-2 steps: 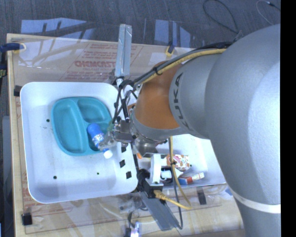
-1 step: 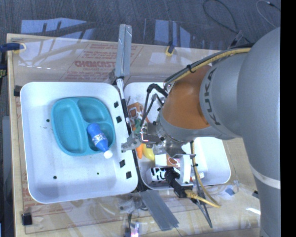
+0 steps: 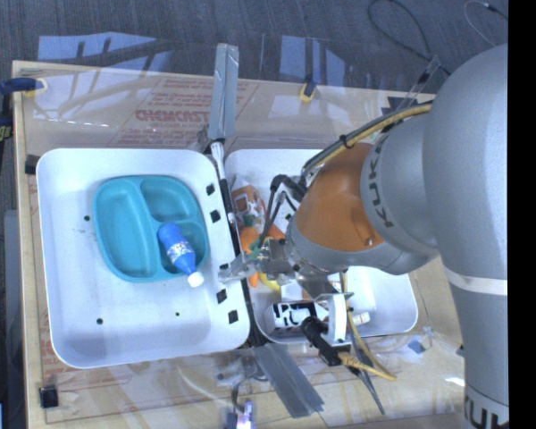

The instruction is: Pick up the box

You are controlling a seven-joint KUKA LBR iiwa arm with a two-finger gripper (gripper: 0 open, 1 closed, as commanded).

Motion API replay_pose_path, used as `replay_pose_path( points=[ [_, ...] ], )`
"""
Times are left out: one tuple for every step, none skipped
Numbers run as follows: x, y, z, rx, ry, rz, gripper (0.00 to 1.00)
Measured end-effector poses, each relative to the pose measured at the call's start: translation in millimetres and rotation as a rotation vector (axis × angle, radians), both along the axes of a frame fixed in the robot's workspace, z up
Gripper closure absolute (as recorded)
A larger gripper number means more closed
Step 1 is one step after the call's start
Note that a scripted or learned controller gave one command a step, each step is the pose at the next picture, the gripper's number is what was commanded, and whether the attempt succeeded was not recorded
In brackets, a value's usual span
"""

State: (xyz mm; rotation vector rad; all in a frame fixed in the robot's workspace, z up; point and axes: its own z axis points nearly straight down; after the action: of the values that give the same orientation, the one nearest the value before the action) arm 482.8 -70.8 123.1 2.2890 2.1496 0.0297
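Looking down on the bench [image 3: 71,96], two shallow white bins sit side by side. The left bin [image 3: 62,266] carries a teal divided tray [image 3: 129,226], tilted a little, and lying across the tray's lower right corner is a small blue bottle [image 3: 176,250] with a white cap pointing down toward the bin's floor. The right bin [image 3: 395,307] is where the action is: the big grey arm [image 3: 456,168] comes in from the right, its orange band [image 3: 335,208] sitting right over the middle of that bin and hiding much of what lies beneath. Below the band the wrist drops toward the bin's near left corner, and the gripper [image 3: 295,280] is down low among the clutter there; whether it is wide, narrow or holding anything, I cannot tell, since the wrist and cables cover it. Just left of the band, against the divider between the bins, a box [image 3: 247,206] with orange and green print peeks out, partly covered by the arm. It lies on the bin floor near the left wall. Near the front of the same bin a white item with black markings [image 3: 290,314] sits just below the wrist. A yellow cable [image 3: 371,365] trails out over the bin's front rim.
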Motion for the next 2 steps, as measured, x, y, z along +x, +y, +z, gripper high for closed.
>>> replay_pose_path(
  points=[
    [24.3, -4.1, -10.1, 0.045, 0.053, 0.039, 0.00],
    [19.5, -6.2, -10.0, 0.044, 0.027, 0.080, 0.00]
  ],
)
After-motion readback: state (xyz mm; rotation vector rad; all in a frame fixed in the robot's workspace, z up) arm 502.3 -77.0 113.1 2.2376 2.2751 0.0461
